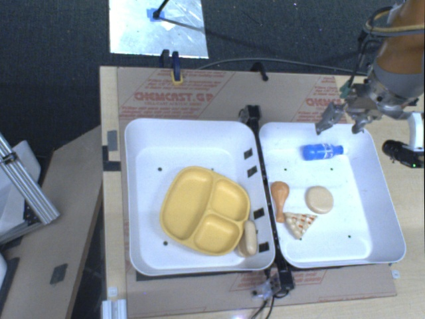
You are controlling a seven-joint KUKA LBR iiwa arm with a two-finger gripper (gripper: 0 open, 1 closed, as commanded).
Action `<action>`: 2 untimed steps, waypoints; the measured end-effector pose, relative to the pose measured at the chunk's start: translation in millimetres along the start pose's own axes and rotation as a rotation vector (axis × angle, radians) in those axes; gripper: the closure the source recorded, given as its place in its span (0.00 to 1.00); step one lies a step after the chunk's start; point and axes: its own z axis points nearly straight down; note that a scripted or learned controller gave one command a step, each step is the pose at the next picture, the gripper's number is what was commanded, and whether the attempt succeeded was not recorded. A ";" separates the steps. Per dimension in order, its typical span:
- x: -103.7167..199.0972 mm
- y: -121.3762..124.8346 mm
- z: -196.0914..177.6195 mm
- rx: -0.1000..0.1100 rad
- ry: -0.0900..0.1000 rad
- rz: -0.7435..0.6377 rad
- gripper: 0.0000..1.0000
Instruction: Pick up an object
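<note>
Four small objects lie in the right-hand bin (382, 178); the blue bottle (323, 151) sits uppermost. The gripper (344, 121) hovers just above it, fingers spread and holding nothing, seemingly lined up for that bottle.

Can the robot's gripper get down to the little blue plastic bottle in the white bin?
Probably yes. The gripper hangs open just above the little blue plastic bottle, which lies on its side in the right white bin with nothing on it or crowding it.
</note>
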 end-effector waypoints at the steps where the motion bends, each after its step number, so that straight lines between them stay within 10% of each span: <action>1: 0.3 1.9 -7.3 -0.011 -0.001 -0.002 0.00; 2: -3.7 8.4 36.7 -0.009 -0.002 0.000 0.00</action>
